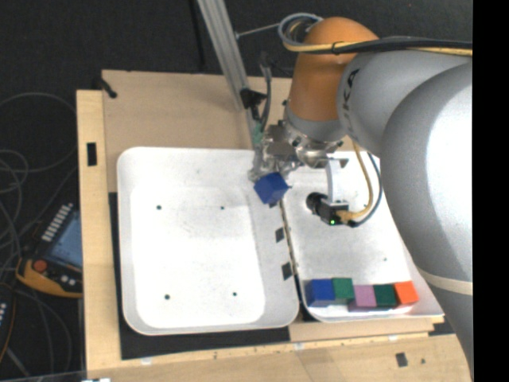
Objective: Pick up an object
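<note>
A blue cube [270, 189] hangs just under my gripper [269, 175], above the strip between the two white bins. The gripper is shut on the cube, which sits tilted and clear of the bin floor. The grey arm with its orange band [322, 70] reaches in from the right and covers much of the right bin [350, 253]. A row of blocks lies along the right bin's near edge: a blue block [320, 291], a green one [343, 288], a lilac one [364, 295], a dark green one [386, 294] and an orange one [406, 292].
The left bin [191, 237] lies to the left of the gripper, with a few small dark specks on its floor. A slanted metal rail [227, 46] rises behind the bins. Cables and a hand-held pendant [56, 249] lie off the bench at the left.
</note>
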Controlling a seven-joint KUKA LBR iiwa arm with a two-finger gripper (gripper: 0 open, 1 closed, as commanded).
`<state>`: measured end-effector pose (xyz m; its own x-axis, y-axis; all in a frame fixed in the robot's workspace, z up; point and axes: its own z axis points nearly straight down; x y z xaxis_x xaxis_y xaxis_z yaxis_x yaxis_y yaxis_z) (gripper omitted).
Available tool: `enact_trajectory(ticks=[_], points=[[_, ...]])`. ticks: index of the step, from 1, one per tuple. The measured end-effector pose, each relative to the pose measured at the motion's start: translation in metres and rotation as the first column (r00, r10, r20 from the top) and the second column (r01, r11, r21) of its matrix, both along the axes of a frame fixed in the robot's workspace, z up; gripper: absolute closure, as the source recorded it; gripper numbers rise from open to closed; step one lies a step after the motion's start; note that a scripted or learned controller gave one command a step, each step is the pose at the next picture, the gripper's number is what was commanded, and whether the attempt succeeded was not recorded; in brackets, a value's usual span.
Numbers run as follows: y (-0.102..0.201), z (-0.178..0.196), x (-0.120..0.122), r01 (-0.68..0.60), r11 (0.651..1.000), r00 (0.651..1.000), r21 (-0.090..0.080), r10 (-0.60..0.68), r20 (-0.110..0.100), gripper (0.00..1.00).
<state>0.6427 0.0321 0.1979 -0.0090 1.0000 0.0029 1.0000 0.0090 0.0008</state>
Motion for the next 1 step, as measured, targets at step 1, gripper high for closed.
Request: enact_trajectory(ticks=[1], points=[[0.0332, -0.0016, -0.0011, 0.004, 1.0, 1.0, -0.002, -0.004, 0.0, 1.0]])
